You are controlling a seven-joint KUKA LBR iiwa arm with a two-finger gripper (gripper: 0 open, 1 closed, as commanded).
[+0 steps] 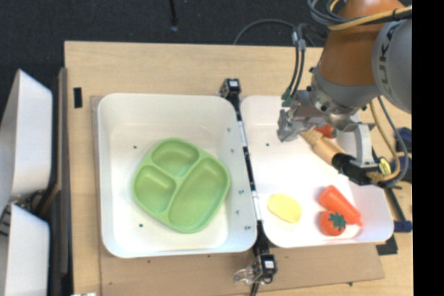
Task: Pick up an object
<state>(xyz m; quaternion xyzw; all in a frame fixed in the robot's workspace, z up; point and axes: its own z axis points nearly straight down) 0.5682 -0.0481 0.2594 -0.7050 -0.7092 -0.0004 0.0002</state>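
Observation:
My gripper (288, 127) hangs low over the back left part of the right bin (258, 123), under the orange wrist band. A tan, stick-like thing (320, 143) lies just to its right, partly hidden by the wrist. At the front of the same bin lie a yellow lemon-shaped piece (284, 208), an orange carrot (338, 201) and a red toy fruit with a green top (332, 222). These three lie well in front of the gripper and apart from it.
The left bin (111, 123) holds a green divided plate (182, 184) near its middle. A raised rim with black clips separates the two bins. Cables run from the arm along the right side of the bench.

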